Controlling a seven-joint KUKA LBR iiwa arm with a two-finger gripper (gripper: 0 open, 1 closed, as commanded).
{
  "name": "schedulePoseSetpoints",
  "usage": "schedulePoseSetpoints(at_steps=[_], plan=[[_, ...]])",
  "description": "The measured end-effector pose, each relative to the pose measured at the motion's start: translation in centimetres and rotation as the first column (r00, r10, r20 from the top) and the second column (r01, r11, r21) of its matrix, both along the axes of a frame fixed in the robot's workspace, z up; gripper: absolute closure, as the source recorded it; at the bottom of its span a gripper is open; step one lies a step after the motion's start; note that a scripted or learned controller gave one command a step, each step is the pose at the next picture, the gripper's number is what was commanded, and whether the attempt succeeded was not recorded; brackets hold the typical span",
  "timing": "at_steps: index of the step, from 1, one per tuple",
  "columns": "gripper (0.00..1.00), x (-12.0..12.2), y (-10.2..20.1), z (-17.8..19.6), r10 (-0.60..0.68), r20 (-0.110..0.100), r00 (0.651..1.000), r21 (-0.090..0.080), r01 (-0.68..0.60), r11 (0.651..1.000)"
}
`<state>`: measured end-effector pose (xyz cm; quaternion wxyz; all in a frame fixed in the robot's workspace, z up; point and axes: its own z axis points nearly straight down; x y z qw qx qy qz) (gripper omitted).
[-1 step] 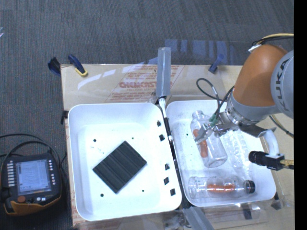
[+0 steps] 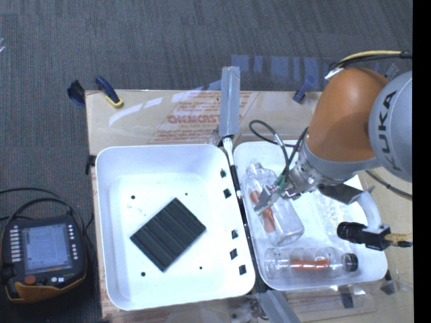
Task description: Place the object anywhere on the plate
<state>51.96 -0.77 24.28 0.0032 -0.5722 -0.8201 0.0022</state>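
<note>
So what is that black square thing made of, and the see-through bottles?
The black square plate looks like matte rubber or plastic: dull and dark, with ridges running across it and no shine. The bottles look like thin clear plastic, maybe glass: you can see orange bits inside them, and they catch glints of light.

The grey arm (image 2: pixel 397 126) reaches in from the right, its orange band (image 2: pixel 347 120) above the wrist. The tool (image 2: pixel 273 197) points down and leftward, seemingly low; its tip is blurred.
</note>
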Motion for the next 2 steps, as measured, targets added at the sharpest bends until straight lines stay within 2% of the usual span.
schedulePoseSetpoints(at_steps=[1, 2], plan=[[1.0, -3.1, 6.4, 6.7, 0.118, 0.002, 0.993, -0.001, -0.118, 0.993], [1.0, -4.2, 11.2, 7.9, 0.283, 0.003, 0.959, -0.001, -0.283, 0.959]])
